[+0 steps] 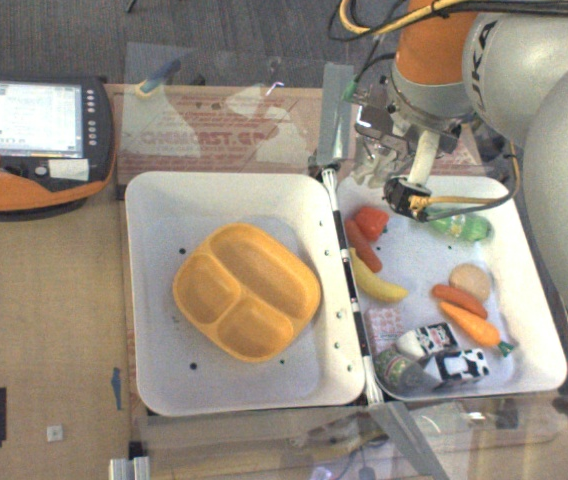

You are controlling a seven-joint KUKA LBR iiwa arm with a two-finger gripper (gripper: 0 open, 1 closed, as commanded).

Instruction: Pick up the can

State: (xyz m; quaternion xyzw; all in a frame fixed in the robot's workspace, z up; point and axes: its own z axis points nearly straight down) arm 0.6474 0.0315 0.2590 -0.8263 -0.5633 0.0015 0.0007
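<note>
The grey arm with its orange band reaches in from the far right, and its two-finger gripper [382, 175] hangs over the far left corner of the right white bin [536, 298]; whether it is spread or pressed together cannot be told from this slant, and nothing is seen pinched in it. The can [398, 369], a small dark cylinder with a greenish printed label, lies on its side at the near left corner of that bin, well apart from the gripper. Just right of it sit two small black-and-white cartons [447, 353]. Farther back lie an orange plastic carrot [470, 319], a yellow toy banana [377, 282], a red toy pepper [369, 223] and a green bottle-like item [463, 228]. The left white bin [154, 218] holds a yellow-orange divided plastic tray [247, 290].
</note>
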